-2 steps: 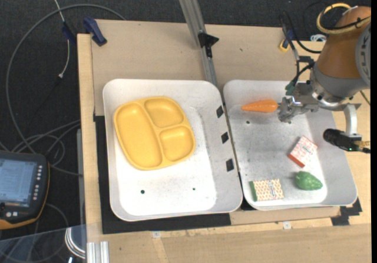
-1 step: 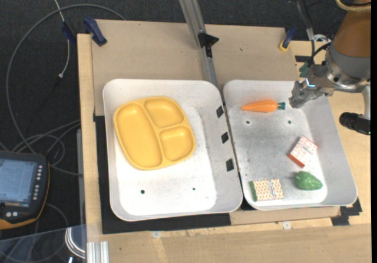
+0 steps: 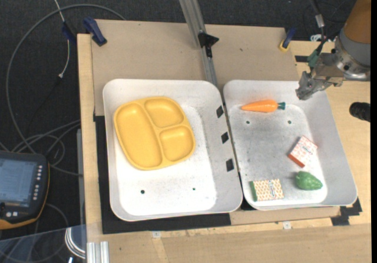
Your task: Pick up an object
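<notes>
Tan tabletop (image 3: 147,44) over dark carpet with cables. Left bin (image 3: 203,191): one yellow divided plate (image 3: 154,132). Right bin (image 3: 330,138): one carrot (image 3: 259,106), two small packets (image 3: 267,189) (image 3: 303,151), one green item (image 3: 308,182), possibly a vegetable. Tool (image 3: 305,90) at far rim; grip unreadable.

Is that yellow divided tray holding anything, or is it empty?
Empty. All three compartments of the yellow tray show bare yellow plastic; it lies flat in the left bin.
</notes>
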You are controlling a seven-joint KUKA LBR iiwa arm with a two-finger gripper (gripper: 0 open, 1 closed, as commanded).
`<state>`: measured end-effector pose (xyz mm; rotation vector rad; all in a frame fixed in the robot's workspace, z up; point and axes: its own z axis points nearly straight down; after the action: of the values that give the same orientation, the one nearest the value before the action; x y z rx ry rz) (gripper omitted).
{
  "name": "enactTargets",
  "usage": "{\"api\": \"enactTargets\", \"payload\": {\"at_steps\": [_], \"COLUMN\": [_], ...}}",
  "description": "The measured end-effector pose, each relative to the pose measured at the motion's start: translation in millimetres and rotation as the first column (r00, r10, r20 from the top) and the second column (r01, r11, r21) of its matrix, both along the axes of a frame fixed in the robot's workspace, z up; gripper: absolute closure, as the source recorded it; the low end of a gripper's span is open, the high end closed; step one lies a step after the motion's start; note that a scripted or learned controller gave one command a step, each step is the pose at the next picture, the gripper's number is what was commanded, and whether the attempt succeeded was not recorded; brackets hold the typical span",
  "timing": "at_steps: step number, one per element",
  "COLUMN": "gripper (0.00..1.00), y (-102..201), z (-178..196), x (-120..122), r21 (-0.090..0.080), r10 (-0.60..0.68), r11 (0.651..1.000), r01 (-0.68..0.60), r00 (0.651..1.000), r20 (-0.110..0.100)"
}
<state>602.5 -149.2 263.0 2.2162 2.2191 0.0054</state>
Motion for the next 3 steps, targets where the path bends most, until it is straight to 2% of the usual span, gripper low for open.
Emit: {"api": "enactTargets", "payload": {"at_steps": [1,3], "gripper": [1.0,1.0], "y": [60,154], "z": [-7,-2], "x": [-20,-65], "r21": [0.005,0.005], "r10": [0.005,0.005], "r11": [1.0,1.0], "r01": [-0.005,-0.005], "r00": [1.0,1.0], "r20": [-0.009,-0.01]}}
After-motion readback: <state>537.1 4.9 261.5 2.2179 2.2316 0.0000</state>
